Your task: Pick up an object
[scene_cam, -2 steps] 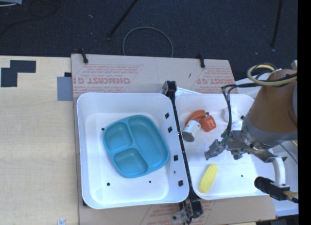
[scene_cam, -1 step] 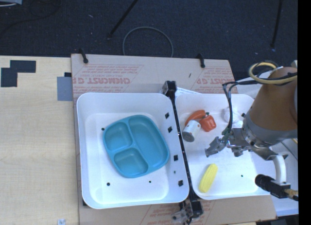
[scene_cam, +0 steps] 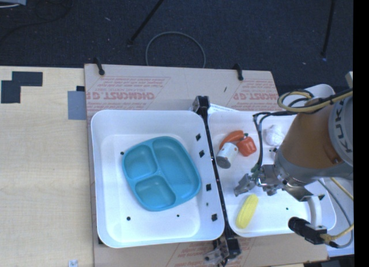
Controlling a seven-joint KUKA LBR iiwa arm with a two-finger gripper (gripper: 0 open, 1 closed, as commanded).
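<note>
"KUK" on arm [scene_cam: 346, 127], upside-down red print on cardboard [scene_cam: 124, 90]

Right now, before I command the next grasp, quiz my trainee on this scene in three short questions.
1. True or false: the blue divided tray lies in the left bin.
2. Which object lies nearest the end effector? A) yellow corn cob B) blue divided tray C) orange item
3. Fill in: the corn cob lies in the ____ bin.

Key: 1 true; 2 A; 3 right.

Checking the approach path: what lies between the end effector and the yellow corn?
In the camera view, a bare strip of white bin floor separates the end effector from the yellow corn just below it.
</note>
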